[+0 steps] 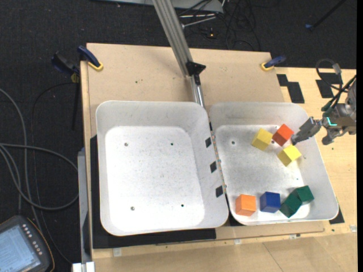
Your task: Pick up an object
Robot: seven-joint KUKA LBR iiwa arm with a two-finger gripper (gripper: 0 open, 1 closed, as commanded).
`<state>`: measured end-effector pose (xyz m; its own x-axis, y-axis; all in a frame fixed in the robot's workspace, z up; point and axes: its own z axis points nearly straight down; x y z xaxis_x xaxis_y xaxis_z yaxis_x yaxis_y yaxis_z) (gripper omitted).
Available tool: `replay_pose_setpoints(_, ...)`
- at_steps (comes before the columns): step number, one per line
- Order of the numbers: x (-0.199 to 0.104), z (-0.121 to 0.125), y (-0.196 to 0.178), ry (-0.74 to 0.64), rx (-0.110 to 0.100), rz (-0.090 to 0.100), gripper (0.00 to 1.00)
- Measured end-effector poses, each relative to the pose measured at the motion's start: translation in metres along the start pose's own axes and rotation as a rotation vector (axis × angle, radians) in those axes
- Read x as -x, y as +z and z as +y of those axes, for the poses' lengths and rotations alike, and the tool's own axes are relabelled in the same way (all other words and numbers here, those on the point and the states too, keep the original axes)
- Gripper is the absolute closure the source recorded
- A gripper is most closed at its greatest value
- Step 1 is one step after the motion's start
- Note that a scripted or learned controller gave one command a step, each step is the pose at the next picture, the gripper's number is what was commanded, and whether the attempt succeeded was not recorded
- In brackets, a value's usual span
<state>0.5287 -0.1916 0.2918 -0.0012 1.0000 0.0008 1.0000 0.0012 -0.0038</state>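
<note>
The right bin (249, 171) holds several small blocks. Near its far right corner lie a yellow block (262, 139), a red block (282, 134) and a second yellow block (290, 154), close together. Along the near wall sit an orange block (245, 204), a blue block (270, 202) and two green blocks (291, 206) (304, 194). My gripper (316, 136) hangs over the bin's right rim, just right of the red block, tilted down to the left. Its fingers are spread apart and hold nothing. One fingertip (302, 136) is close to the red and yellow blocks.
The left bin (147, 169) lies beside the right one, joined by a black-clipped seam. A metal pole (176, 33) slants over the bench's far side. Clamps mark the board's far corners, and cables run across the floor at the left.
</note>
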Motion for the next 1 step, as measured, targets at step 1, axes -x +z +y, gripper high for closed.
replay_pose_setpoints(1,-0.0001,0.0006,-0.0021,0.000,0.004,-0.001,0.00)
